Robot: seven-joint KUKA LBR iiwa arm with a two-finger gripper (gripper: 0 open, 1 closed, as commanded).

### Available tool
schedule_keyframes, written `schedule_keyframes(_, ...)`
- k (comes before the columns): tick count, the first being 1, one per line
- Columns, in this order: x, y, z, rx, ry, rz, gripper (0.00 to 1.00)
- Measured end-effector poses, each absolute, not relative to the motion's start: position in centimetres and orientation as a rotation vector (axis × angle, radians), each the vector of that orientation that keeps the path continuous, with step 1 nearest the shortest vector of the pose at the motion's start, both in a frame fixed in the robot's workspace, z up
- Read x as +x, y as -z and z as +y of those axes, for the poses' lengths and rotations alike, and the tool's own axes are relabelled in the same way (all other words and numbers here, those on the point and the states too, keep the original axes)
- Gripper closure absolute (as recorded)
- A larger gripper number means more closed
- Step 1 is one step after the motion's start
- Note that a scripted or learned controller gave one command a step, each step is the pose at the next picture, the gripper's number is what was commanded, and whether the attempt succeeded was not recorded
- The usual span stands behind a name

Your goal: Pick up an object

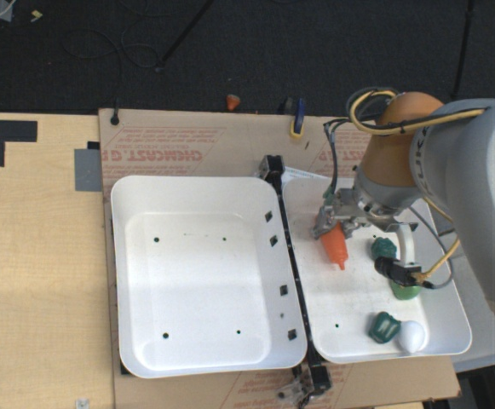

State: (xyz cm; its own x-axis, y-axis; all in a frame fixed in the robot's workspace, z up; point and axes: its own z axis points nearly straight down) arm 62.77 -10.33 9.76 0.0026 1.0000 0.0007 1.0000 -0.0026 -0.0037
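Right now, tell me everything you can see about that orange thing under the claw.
The orange thing is small, tapered like a carrot or cone, and looks like smooth plastic. It hangs or lies at a slant in the right bin, wide end up against the claw, narrow tip pointing down toward the bin floor. Whether it is lifted or resting there, I cannot tell.

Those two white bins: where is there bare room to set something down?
The left bin has a bare floor, wall to wall. In the right bin, only the strip beside the divider is bare; the orange object, green pieces and white ball crowd the rest.
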Motion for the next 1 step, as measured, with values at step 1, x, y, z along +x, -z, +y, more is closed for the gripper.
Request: schedule_keyframes(1, 64.66, -19.41, -3.68, -2.217, 0.012, -2.232, 1.00)
